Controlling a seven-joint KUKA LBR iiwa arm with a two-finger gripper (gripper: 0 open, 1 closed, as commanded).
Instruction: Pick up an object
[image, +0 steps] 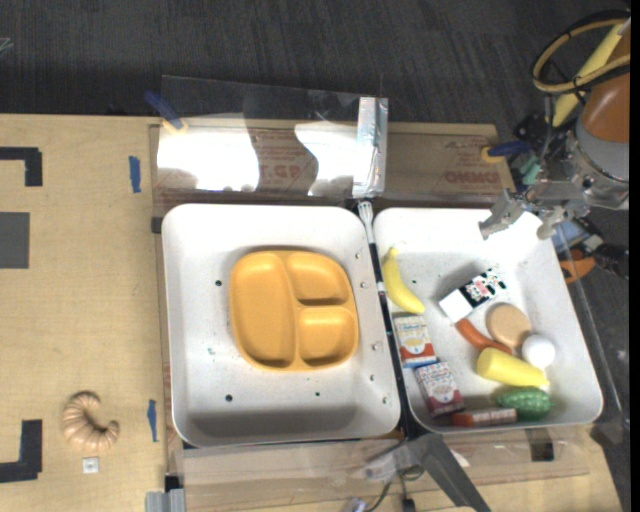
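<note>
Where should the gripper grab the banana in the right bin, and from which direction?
Probably the middle of the banana, coming straight down from above. It lies flat on the floor of the right bin, curved, close to the dividing wall, with open floor on its right. Closing across its narrow width should fit; the small carton crowds its lower tip.

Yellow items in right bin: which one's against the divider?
The banana, curved along the right bin's left wall. The other yellow piece sits far right beside the white egg.

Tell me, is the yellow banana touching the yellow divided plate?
Apart. The camera view shows the yellow banana in the right white bin and the yellow divided plate in the left one, bin rims between them.
</note>
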